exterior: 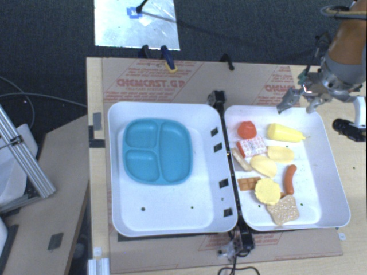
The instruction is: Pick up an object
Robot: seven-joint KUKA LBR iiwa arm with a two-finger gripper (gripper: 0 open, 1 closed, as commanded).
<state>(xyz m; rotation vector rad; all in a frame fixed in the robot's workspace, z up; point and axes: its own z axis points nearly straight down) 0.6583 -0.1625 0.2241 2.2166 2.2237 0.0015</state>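
The right bin [327, 171] holds several toy foods: a red tomato [247, 129], a yellow corn piece [285, 133], a red-and-white block [252, 147], a pale yellow wedge [264, 166], a red sausage [290, 179], a round yellow slice [267, 191] and a speckled cracker [284, 210]. My gripper [300, 102] hangs over the bin's far edge, above and right of the tomato. Its two fingers stand spread apart with nothing between them.
The left bin [132, 211] holds a blue divided plate [157, 151]. A black hinge strip [225, 153] runs between the bins. A shiny sheet [136, 16] lies beyond the bench. Metal rails [20, 153] stand at the left.
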